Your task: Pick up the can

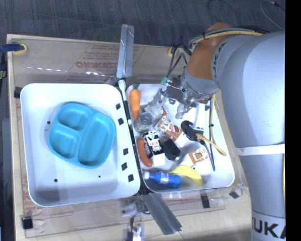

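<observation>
Blue plastic first: sectioned tray (83,134), flat in the left white bin (35,97), well apart from the claw (166,98), off to its left and somewhat lower in the view.

Orange carrot (134,102), inside the right bin (227,170) against the left wall, lengthways up the view, near the claw's left. Reddish sausage (144,152) below the carrot along the same wall, down-left of the claw.

Silvery can (148,113), on its side, round end turned down-left, just beside the claw at its lower left. Touching or apart: cannot tell.

Small black-and-white box (151,139) below the can. Blue bottle (163,179) with a white cap, on its side at the near wall, well below the claw.

Claw low over the upper part of the right bin, orange band (203,59) and grey arm (261,84) behind it to the right. Apart or together: cannot tell from this angle, and nothing plainly clamped.

Orange-and-white card (169,127) just under the claw. Black block (170,147) lower, near the box. Yellow banana (188,174) just beside the bottle's right end. Second orange-and-white card (199,157) to the claw's lower right.
</observation>
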Tool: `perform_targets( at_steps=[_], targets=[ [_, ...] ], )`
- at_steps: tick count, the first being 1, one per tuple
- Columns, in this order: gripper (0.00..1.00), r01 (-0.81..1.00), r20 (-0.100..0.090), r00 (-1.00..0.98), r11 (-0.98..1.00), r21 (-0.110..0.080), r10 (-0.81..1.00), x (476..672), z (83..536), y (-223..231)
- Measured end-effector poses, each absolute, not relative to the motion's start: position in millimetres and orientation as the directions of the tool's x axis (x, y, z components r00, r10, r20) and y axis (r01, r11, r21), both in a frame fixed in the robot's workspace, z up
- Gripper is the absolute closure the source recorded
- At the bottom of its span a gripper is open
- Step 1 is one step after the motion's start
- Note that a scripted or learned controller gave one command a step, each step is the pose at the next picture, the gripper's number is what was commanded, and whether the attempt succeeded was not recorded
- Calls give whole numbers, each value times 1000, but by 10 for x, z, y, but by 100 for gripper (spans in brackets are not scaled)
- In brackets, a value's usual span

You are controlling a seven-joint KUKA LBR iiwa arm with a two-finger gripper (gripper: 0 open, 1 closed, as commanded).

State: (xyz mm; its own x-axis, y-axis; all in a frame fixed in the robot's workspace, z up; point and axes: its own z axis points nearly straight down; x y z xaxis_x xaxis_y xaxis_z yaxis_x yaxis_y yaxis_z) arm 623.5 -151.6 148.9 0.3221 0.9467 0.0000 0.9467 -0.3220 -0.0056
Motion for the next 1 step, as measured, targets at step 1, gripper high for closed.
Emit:
perform_targets(
  at_steps=[1],
  targets=[
    [0,930,1,367,-367,6,930,6599,975,-1500]
  ],
)
